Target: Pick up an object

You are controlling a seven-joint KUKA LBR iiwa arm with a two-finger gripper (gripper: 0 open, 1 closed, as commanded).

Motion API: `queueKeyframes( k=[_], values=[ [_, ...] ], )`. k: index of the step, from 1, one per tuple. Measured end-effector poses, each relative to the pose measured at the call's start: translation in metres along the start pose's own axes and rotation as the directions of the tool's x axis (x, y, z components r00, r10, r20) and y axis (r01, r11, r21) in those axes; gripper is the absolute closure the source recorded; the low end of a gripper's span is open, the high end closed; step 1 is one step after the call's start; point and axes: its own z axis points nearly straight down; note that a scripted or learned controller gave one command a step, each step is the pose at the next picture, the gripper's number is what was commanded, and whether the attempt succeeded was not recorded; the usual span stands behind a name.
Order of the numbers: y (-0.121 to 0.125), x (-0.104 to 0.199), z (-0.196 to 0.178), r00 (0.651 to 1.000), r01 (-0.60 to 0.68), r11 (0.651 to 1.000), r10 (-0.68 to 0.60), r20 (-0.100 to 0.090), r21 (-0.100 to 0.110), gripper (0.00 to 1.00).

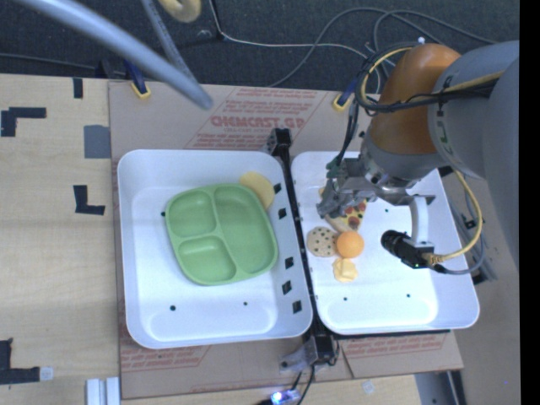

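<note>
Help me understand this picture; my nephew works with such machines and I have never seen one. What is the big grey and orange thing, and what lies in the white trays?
That is a robot arm, reaching in from the right; one camera fixed above looks down at a slant. Its gripper hangs low over the right bin. I cannot tell whether it holds anything. In that bin lie a speckled cookie, an orange ball, a pale yellow piece and a small reddish item by the gripper. The left bin holds a green divided plate and a yellow item at its far corner.
</note>
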Motion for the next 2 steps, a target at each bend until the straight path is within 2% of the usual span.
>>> queueKeyframes(
  k=[1, 2],
  values=[
    [0.002, 0.053, -0.007, 1.000, 0.000, 1.000, 0.000, 0.000, -0.001, 1.00],
    [0.020, 0.096, -0.010, 1.000, 0.000, 1.000, 0.000, 0.000, -0.002, 1.00]
  ],
)
